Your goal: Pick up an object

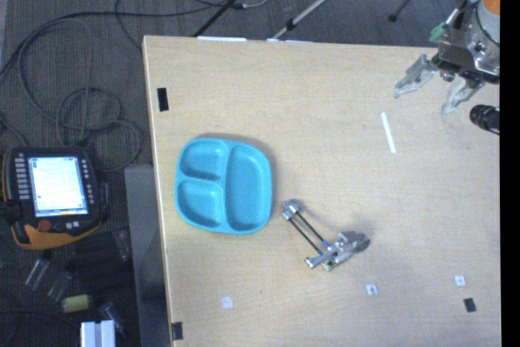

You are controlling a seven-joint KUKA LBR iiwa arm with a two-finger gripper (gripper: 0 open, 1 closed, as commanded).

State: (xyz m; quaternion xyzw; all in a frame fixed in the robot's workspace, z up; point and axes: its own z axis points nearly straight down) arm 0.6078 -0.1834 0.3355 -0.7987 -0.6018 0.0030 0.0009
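One metal clamp tool (325, 240) lies at the bench's (325, 93) five o'clock, unobstructed. One blue divided plate (224, 185) sits just beside it at ten o'clock. One white stick (388, 132) lies well apart at one o'clock. Gripper (439, 93) hovers at two o'clock, fingers spread, grasping nothing.

One fixed camera looked steeply down from high above the wooden bench (325, 134), set well back, taking in most of its top plus the carpeted floor (73, 28) at left and far.
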